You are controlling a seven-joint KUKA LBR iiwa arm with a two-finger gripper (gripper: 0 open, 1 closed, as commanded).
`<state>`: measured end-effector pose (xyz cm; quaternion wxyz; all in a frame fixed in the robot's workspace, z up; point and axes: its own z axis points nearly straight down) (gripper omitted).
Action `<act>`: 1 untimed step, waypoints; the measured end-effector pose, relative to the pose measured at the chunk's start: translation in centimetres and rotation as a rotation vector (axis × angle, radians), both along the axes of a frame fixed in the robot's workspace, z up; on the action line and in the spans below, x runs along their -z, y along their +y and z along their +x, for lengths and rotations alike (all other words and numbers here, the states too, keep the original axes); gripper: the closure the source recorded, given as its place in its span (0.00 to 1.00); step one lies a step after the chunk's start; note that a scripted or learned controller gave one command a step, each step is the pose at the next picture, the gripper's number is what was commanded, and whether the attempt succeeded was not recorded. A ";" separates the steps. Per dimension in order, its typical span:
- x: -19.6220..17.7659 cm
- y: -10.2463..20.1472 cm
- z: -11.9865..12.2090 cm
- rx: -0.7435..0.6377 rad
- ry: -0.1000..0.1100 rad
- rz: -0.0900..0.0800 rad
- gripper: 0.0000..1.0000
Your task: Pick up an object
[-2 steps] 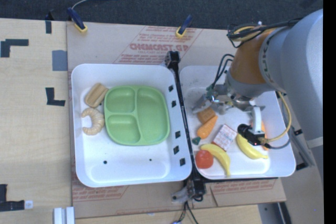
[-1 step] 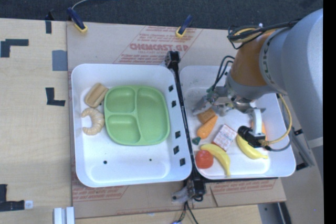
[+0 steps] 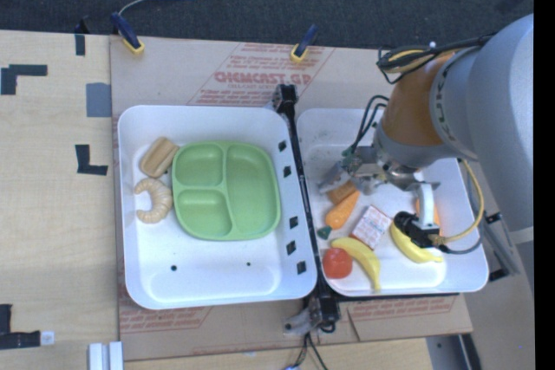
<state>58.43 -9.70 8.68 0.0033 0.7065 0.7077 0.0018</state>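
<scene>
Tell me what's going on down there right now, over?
Gripper low in right bin, at the carrot's upper end. Grip unconfirmed. Small packet, tomato, bananas crowd close by. Green tray sits in left bin.

1. The two white bins [image 3: 143,273] look like smooth, slightly glossy plastic
2. The green divided plate [image 3: 227,191] in the left bin looks like matt plastic
3. The croissant [image 3: 154,202] and bread roll [image 3: 159,156] by that bin's left wall look like dull moulded plastic
4. In the right bin, the bananas [image 3: 364,260], tomato [image 3: 337,262] and carrot [image 3: 342,208] have a smooth plastic sheen
5. The bench [image 3: 52,212] looks like pale matt wood, with brown printed cardboard [image 3: 251,74] under the bins
6. The arm [image 3: 468,100] has a smooth grey shell with a satin orange band
</scene>
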 end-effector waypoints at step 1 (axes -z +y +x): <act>-0.9 0.0 0.0 0.000 0.001 -0.001 1.00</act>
